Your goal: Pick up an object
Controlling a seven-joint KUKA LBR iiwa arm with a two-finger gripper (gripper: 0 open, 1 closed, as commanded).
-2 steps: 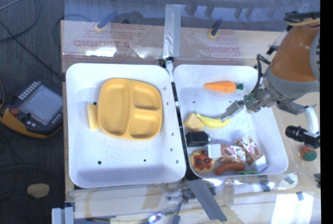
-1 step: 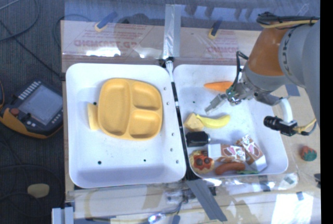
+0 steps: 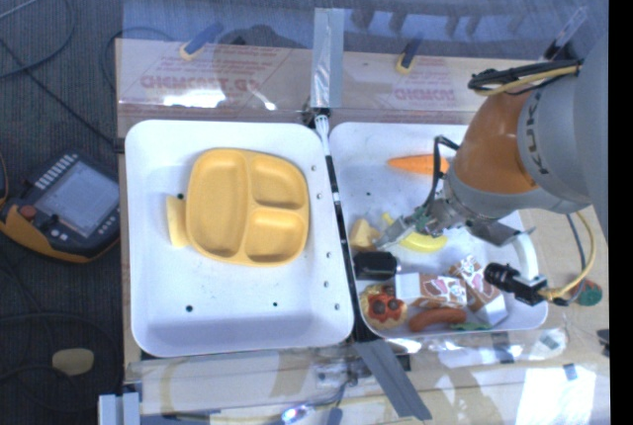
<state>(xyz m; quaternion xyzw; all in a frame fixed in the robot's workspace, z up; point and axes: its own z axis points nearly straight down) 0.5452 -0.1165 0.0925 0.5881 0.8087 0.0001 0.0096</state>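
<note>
my jaws hang low in the right bin, just over a yellow, banana-like toy near the bin's middle; whether they are wide or narrow i cannot tell, my wrist covers them. to do this well, i judge i should centre on that yellow piece and descend straight, clear of the black block by the bin's left wall. an orange carrot lies toward the far edge, a sausage and pizza slice along the near edge. the left bin carries a yellow divided tray. the mirrored print on the cardboard behind is unreadable.
</note>
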